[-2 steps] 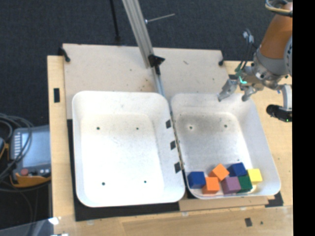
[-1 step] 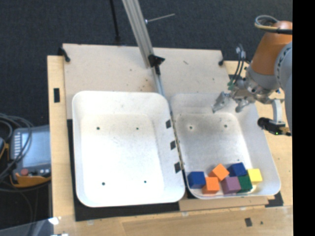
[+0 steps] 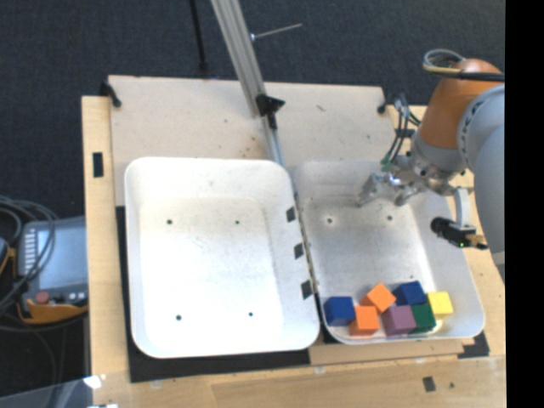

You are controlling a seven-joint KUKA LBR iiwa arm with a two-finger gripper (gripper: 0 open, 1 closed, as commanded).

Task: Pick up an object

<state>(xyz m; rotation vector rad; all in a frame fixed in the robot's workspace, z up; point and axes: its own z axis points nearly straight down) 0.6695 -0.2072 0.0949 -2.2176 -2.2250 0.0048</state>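
The gripper is seen over the far part of the right bin, hanging from the grey arm with its orange band, which enters from the right. Its two fingers are spread apart, pointing down and to the left toward the bin floor; nothing is seen between them. Whether the fingertips touch the floor cannot be told.

The blocks are gathered in the near right corner of the right bin, well apart from the gripper. Seven are counted. A blue block lies at the left end of the cluster. Just beside it an orange block is found, with a second orange block behind it, turned so that a corner points to the near side. A purple block sits in the middle, touching a green block on its right. A second blue block lies on the far side of these, and a yellow block closes the right end. The blocks are cube-like, so no long axis is to be noted; the cluster as a whole runs left to right along the near wall.

The left bin stands just beside the right one, their walls touching. A metal rail rises slantwise from the bench beyond the bins.
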